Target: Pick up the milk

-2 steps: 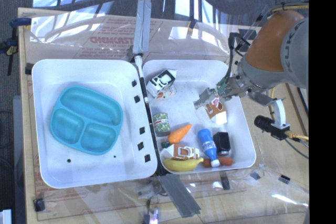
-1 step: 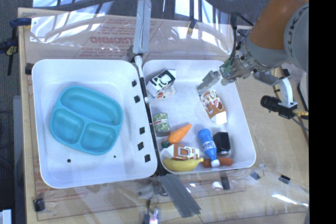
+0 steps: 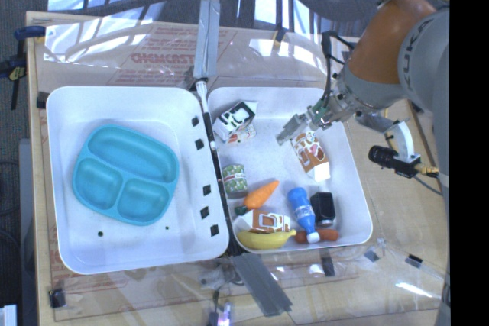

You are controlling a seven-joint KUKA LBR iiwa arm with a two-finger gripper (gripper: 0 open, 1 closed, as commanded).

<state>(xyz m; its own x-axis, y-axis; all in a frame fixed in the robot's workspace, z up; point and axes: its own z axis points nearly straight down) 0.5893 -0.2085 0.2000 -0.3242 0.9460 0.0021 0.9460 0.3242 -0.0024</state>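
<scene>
Two white bins sit side by side. Landmark: the carrot [image 3: 262, 194], lying near the middle of the right bin [image 3: 353, 187].

The left bin [image 3: 57, 164], well left of the carrot, holds one blue divided plate [image 3: 126, 174] with three compartments, tilted a bit, nothing seen in them.

The right bin holds everything else. The milk [image 3: 237, 122], a small white carton with a black cow print, lies on its side up and left of the carrot, close to the divider between the bins. A green-labelled can [image 3: 234, 181] is just left of the carrot. A small red and white box [image 3: 267, 222] sits just below the carrot, with a banana [image 3: 265, 239] touching along its lower side at the bin's front wall. A blue bottle [image 3: 301, 210] with a white cap is right of the carrot, a black item [image 3: 323, 208] just beside it further right. A small reddish thing [image 3: 317, 236] lies at the bottle's lower end; can't tell what it is.

A brown and white carton [image 3: 311, 153] is up and right of the carrot. The gripper [image 3: 304, 126] hangs right above that carton's top end, well right of the milk. Its jaws look narrow; can't tell whether they grip the carton or just sit over it. Nothing visibly lifted. Milk is untouched.
</scene>
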